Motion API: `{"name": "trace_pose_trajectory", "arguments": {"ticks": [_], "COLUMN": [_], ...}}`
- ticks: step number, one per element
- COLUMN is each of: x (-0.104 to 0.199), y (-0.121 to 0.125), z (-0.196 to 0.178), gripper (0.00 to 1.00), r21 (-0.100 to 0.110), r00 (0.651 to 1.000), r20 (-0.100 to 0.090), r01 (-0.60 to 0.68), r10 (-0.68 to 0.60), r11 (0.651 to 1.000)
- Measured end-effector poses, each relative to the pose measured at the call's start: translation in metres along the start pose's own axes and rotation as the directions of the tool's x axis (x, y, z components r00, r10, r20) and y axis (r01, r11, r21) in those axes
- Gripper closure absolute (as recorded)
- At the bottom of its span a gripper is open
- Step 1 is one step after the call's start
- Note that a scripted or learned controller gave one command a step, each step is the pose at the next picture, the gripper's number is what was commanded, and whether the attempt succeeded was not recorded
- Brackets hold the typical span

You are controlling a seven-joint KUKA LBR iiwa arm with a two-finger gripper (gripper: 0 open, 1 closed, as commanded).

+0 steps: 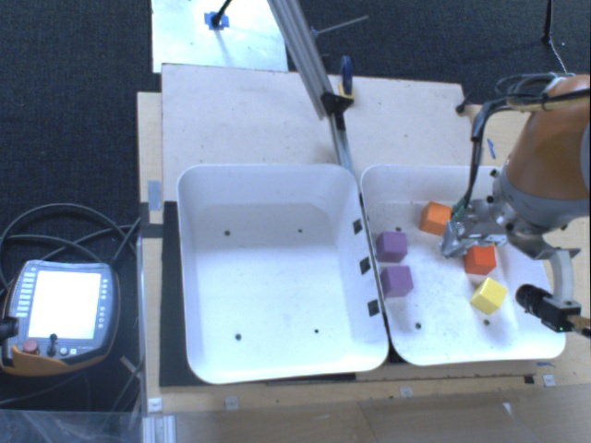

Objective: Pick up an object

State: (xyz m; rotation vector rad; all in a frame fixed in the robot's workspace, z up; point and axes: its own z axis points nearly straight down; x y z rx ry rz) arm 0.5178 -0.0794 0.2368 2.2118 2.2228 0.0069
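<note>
The gripper [459, 241], its state impossible to tell, hangs between two cubes: the red-orange cube [480, 260] just right-below, the orange cube [435, 218] up-left.

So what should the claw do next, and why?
Probably shift a touch toward the red-orange cube and drop straight over it. The gripper sits low in the right bin, between that cube and the orange cube, and nothing shows between its fingers. The red-orange cube looks nearest.
</note>
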Motion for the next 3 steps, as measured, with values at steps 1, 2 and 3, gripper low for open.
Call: {"name": "trace_pose_trajectory", "arguments": {"ticks": [1, 2, 3], "x": [0.056, 0.109, 0.160], "y": [0.011, 0.019, 0.032], "z": [-0.009, 0.006, 0.016], "gripper": [1.00, 1.00, 1.00], "r21": [0.004, 0.007, 0.005], "r00": [1.000, 1.000, 1.000], "r20": [-0.003, -0.003, -0.003], "r01": [0.006, 0.006, 0.006], "r10": [-0.006, -0.006, -0.006], "r11": [1.000, 1.000, 1.000]}}
